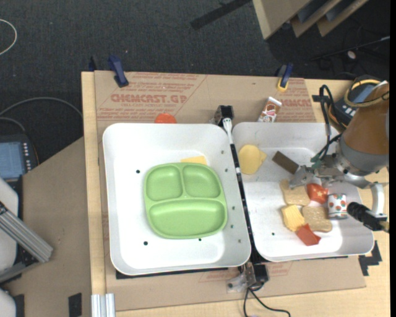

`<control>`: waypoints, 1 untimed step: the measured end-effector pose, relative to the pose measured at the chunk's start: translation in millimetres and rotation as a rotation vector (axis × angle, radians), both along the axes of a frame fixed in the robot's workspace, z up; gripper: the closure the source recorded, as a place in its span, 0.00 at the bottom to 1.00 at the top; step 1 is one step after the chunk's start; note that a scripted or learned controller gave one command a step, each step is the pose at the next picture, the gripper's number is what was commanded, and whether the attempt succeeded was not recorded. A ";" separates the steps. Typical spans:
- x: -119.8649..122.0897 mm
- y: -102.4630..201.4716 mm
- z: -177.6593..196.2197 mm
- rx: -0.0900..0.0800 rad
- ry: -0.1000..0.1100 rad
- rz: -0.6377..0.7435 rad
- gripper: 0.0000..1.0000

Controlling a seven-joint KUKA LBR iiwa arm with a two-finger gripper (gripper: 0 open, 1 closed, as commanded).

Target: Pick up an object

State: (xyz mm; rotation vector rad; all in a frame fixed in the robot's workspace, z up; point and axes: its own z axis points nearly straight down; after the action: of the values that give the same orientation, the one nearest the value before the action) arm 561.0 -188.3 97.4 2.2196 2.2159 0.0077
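green divided plate (pixel 184 201), white bins (pixel 124 186), red block (pixel 307 235)

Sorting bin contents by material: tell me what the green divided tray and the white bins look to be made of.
Green divided tray: likely molded plastic, matte to satin; uniform color, rounded compartment walls, soft highlights. White bins: probably thin formed plastic, smooth and slightly glossy; rounded corners, shallow raised rims. Neither can be confirmed by look alone.

A dark grey carpet (pixel 124 31) covered the floor. On it stood a bench topped with a brown board (pixel 185 93), held by blue clamps (pixel 117 70) at its far edge. Cardboard (pixel 303 15) lay beyond, and a white cable (pixel 7 34) curled at far left.
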 end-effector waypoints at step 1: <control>2.9 73.2 -13.5 0.004 0.011 0.007 0.00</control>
State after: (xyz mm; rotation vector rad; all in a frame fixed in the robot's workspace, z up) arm 563.9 -115.1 83.9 2.2191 2.2308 -0.0003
